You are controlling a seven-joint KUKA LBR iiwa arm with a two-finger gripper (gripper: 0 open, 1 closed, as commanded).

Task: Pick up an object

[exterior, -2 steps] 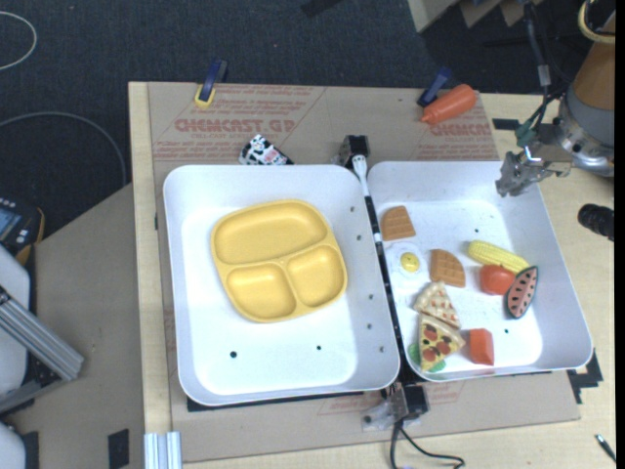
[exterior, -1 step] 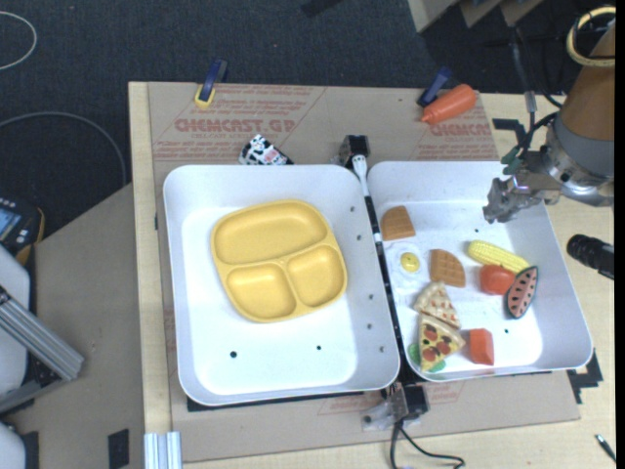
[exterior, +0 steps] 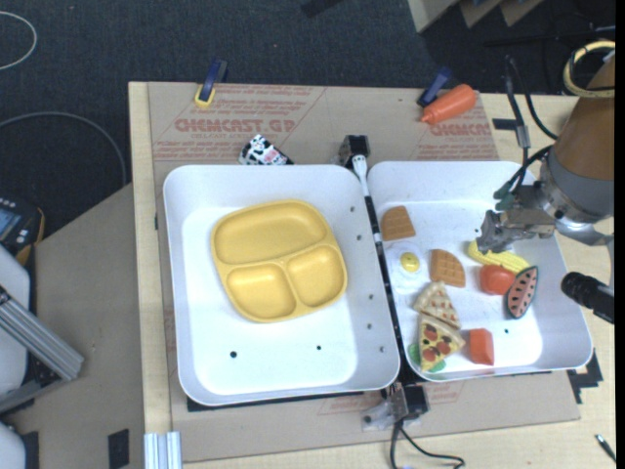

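Note:
My gripper point(exterior: 495, 234) hangs low over the right bin point(exterior: 459, 191), near its right side, right above a yellow corn-like piece point(exterior: 500, 259). Beside that piece lie a red tomato point(exterior: 495, 278) and a watermelon slice point(exterior: 520, 292). Further left in the bin are a brown toast point(exterior: 397, 224), a fried egg point(exterior: 408, 261), an orange waffle point(exterior: 448, 267), a pizza slice point(exterior: 439, 306), a second pizza slice point(exterior: 437, 346) and a red block point(exterior: 479, 345). The arm's body hides the fingertips.
The left bin point(exterior: 195, 291) holds a yellow three-compartment plate point(exterior: 278, 258). On the bench behind the bins lie an orange carrot-like toy point(exterior: 448, 104), a black-and-white cow toy point(exterior: 262, 151) and a blue-yellow clip point(exterior: 207, 83). Cables run at the right.

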